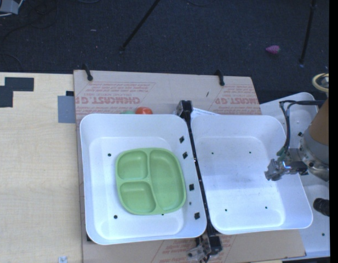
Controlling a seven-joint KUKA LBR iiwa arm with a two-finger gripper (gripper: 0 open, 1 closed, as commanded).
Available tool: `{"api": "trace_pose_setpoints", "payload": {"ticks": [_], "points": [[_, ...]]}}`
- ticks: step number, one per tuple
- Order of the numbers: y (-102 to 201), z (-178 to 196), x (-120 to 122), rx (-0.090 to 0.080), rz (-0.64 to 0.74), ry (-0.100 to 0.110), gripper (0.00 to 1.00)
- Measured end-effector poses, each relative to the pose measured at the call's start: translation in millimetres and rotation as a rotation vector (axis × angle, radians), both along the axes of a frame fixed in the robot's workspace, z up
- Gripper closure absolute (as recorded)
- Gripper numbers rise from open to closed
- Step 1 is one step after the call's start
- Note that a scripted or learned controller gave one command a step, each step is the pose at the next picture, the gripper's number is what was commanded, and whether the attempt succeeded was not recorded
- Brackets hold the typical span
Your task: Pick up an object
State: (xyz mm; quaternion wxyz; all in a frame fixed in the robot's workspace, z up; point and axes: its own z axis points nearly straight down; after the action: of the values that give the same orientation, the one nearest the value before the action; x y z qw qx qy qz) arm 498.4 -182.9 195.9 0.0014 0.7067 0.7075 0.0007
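Observation:
A light green divided plate (151,181) with three compartments lies flat in the left bin (97,147), a little right of its middle. My gripper (277,170) hangs over the right edge of the right bin (240,147), low above the bin floor and far from the plate. The grey arm with its orange band (322,127) comes in behind the gripper from the right. Nothing shows in the gripper.
A small orange object (144,111) and a bit of green (127,112) lie on the cardboard (158,92) just behind the left bin's far rim. A black divider clamp (193,169) runs between the bins. Cables hang by the arm at the right.

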Motion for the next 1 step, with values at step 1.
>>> {"api": "trace_pose_setpoints", "payload": {"ticks": [1], "points": [[-0.7, 39.1, 0.8, 0.0, 0.0, 0.001, 1.0]]}}
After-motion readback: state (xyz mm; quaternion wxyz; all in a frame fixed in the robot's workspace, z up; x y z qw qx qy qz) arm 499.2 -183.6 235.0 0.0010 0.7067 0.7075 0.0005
